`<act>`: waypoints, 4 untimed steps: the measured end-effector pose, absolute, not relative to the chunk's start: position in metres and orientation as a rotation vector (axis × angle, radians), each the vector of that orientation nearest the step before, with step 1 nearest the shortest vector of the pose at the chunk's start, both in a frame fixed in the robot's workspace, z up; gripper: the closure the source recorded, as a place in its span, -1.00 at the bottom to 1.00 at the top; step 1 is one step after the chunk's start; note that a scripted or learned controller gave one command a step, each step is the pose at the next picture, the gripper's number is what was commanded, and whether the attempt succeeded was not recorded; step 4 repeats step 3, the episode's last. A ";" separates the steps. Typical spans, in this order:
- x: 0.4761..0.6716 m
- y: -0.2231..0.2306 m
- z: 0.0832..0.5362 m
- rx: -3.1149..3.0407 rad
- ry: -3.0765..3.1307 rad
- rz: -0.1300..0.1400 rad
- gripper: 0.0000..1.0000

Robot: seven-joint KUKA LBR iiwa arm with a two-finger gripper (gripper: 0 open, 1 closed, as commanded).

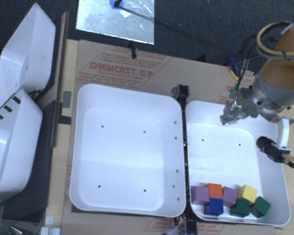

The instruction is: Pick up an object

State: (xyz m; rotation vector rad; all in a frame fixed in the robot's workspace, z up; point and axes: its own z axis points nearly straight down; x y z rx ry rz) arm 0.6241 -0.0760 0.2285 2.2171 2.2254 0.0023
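Metal hand (229, 118) poised over right bin's (239, 154) far rim, finger state impossible to tell, well apart from small matte cubes (229, 199) clustered against the smooth white near wall.

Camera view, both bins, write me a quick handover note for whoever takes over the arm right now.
Gripper: above the far edge of the right bin, nothing seen between its fingers; open or shut cannot be told.
Objects: coloured blocks clustered at the right bin's near edge: two purple, orange, blue, yellow, two green.
Left bin: no blocks in it.
Done: nothing picked.
Left: move to the cluster, grasp one block, lift.
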 end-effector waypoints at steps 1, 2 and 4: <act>0.602 -0.035 0.235 2.217 2.226 0.002 1.00; 0.579 0.016 0.242 2.216 2.227 0.003 1.00; 0.563 0.064 0.244 2.217 2.227 0.002 1.00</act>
